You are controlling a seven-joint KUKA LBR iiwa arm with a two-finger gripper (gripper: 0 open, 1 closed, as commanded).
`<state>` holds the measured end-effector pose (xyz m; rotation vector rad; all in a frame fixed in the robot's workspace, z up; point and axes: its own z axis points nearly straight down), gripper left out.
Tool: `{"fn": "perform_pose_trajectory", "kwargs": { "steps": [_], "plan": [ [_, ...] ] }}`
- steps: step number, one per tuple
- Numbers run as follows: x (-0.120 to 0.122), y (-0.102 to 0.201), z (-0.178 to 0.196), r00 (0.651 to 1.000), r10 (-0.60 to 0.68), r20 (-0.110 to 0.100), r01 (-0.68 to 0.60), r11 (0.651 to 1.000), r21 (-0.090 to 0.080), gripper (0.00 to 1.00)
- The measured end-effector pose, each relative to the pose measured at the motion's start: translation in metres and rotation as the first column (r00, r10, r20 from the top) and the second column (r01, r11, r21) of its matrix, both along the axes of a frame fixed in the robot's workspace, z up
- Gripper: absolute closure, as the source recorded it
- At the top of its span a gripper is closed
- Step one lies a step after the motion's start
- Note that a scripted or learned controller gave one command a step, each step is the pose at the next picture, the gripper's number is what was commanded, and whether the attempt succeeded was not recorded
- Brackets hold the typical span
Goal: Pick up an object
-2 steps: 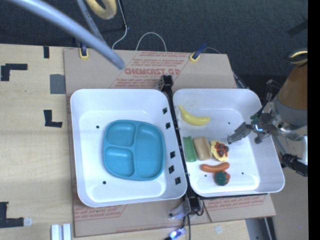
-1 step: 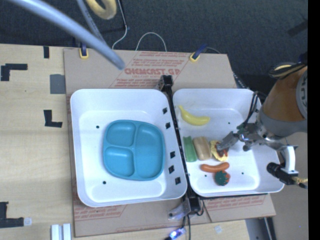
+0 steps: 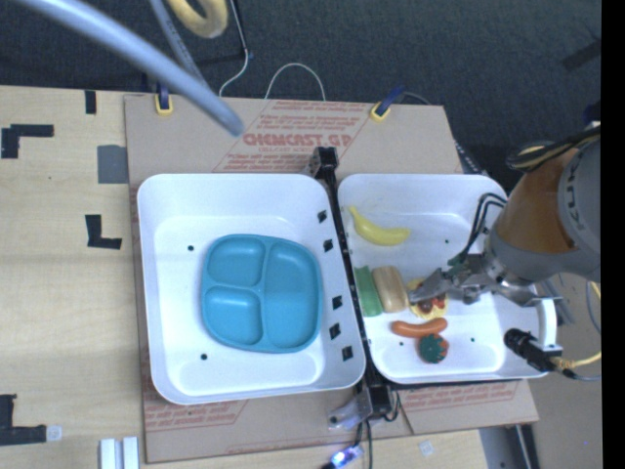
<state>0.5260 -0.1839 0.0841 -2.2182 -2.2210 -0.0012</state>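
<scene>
on my feed the left bin (image 3: pixel 166 262) held a blue divided plate (image 3: pixel 262 293) and nothing else i could make out. the right bin (image 3: pixel 430 198) held a banana (image 3: pixel 377 229) near its back, a green block (image 3: pixel 368 291) touching a tan bread-like piece (image 3: pixel 390 287), and a carrot (image 3: pixel 418 327) just above a small red and green item (image 3: pixel 435 349) (too blurred to name). the gripper (image 3: pixel 437 288) sat low beside the bread; i could not tell how its jaws stood.
</scene>
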Motion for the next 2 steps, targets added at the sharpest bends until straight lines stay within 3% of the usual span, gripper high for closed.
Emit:
{"fn": "perform_pose_trajectory", "kwargs": {
  "steps": [1,2],
  "plan": [
    [0.002,0.000,0.014,1.000,0.002,0.005,-0.002,1.000,-0.001,1.00],
    [0.007,-0.007,0.074,1.000,0.000,0.006,0.000,1.000,-0.004,1.00]
  ]
}}
